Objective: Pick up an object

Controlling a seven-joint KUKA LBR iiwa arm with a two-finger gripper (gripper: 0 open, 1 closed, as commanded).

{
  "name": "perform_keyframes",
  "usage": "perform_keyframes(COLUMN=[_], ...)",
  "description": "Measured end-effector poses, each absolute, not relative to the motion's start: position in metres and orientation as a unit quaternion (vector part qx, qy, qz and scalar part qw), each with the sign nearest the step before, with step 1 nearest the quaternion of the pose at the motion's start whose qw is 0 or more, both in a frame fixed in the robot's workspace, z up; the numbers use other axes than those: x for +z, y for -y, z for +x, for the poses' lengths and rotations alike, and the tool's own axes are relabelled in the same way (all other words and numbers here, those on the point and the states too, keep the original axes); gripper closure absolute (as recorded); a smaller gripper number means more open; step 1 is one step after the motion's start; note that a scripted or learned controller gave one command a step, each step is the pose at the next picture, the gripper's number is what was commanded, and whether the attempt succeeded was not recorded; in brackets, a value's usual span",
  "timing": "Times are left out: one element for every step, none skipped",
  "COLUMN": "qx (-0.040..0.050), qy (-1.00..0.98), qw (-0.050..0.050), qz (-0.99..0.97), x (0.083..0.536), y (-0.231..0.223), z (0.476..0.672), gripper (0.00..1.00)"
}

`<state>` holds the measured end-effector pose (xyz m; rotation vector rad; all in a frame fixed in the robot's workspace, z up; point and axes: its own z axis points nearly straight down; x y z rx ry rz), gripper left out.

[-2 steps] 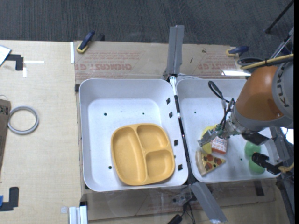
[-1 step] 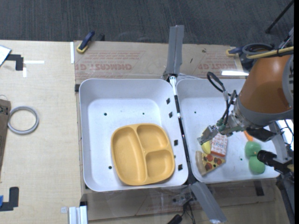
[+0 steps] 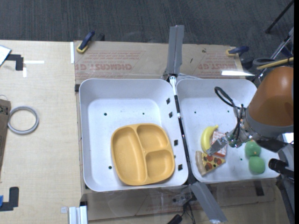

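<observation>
Faint red upside-down lettering on the cardboard sheet (image 3: 117, 59), illegible.

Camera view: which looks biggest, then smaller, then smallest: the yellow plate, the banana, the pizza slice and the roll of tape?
1. yellow plate
2. roll of tape
3. pizza slice and banana: look about alike, too close to rank.

One fixed camera looks down at a slant on both white bins (image 3: 88, 125) from above.

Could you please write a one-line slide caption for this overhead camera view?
Hand low over banana and pizza slice in right bin; yellow divided plate in left bin.
</observation>
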<state>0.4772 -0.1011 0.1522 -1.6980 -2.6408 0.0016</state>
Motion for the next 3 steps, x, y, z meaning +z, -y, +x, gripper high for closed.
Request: perform_keyframes(qx=[-0.0008,-0.0001,0.0005], qy=[0.862,0.861,0.838], qw=[-0.003,-0.001,0.000], qz=[-0.507,-0.508,-0.545], x=[0.094,0.101,0.194], y=[0.117,0.117,0.143], z=[0.523,0.521,0.490], gripper=[0.00,1.00,1.00])
